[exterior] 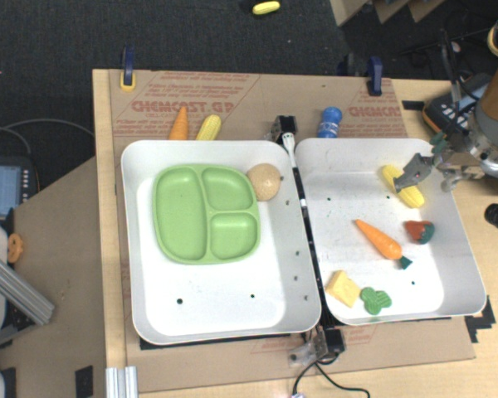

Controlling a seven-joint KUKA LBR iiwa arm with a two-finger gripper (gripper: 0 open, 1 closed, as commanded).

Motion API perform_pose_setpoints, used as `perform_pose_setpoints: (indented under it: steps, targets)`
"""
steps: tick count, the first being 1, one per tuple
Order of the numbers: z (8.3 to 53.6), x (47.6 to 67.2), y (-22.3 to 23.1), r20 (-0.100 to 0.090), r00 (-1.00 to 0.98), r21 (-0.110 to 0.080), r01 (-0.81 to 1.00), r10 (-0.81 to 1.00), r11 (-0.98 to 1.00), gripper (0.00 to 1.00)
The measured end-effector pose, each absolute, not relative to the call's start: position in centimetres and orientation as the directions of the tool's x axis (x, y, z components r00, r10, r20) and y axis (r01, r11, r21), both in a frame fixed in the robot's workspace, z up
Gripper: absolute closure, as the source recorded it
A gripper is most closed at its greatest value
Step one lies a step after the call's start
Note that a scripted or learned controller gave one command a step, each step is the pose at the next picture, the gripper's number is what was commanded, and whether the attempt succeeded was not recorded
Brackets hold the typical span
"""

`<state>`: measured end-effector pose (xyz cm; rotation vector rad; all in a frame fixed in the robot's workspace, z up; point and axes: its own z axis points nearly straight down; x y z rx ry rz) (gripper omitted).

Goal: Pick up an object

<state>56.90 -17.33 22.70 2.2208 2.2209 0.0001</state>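
My gripper [432, 173] hangs over the far right part of the right bin [456, 297], fingers spread open with nothing between them. A yellow toy corn [403, 186] lies just left of and below the left finger [415, 171]. Further toward the front lie an orange carrot [378, 239], a red and green strawberry [418, 231], a yellow cheese wedge [343, 288] and a green broccoli piece [375, 299].
The left bin [149, 305] holds a green divided plate [206, 212] and a tan ball [264, 181]. Behind the bins on the cardboard lie a small carrot [178, 124], a yellow piece [208, 127] and a blue bottle [330, 123].
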Motion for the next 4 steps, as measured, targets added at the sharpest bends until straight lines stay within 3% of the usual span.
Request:
perform_pose_setpoints:
  steps: [1, 2, 4]
  targets:
    - [10.2, 62.5, -19.4, -0.009, 0.000, 0.017, 1.000, 1.000, 0.001, 0.00]
    - [8.4, 56.2, -12.0, 0.005, -0.003, -0.008, 1.000, 1.000, 0.003, 0.00]
    - [8.4, 47.7, -11.1, 0.002, 0.001, -0.005, 1.000, 1.000, -0.001, 0.00]
